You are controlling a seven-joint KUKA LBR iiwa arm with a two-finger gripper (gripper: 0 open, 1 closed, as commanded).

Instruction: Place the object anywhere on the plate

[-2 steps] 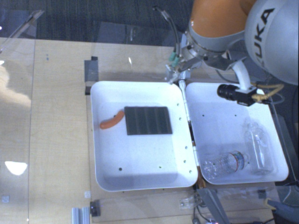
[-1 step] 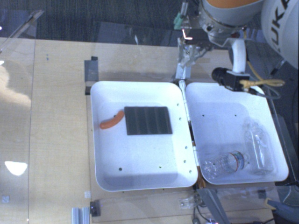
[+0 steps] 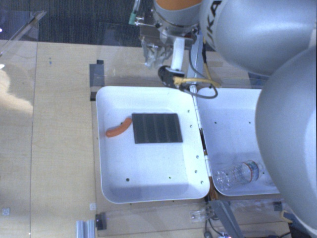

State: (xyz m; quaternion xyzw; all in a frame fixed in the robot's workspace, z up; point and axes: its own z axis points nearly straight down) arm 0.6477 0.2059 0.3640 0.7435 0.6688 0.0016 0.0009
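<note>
A dark grey ribbed square plate [image 3: 157, 128] lies flat in the middle of the left bin [image 3: 105, 152]. An orange sausage-shaped object [image 3: 119, 128] rests on the bin floor just left of the plate, slanted, with its upper end at the plate's top-left corner. My gripper [image 3: 152, 57] hangs over the far rim of the left bin, well above and behind the plate. It is apart from the orange object, to that object's upper right.
The right bin [image 3: 233, 118] holds a clear plastic bottle [image 3: 238, 174] lying on its side near the front. A black and yellow cable [image 3: 190, 86] loops below the wrist over the gap between the bins. The arm's grey body [image 3: 277, 83] covers the right side.
</note>
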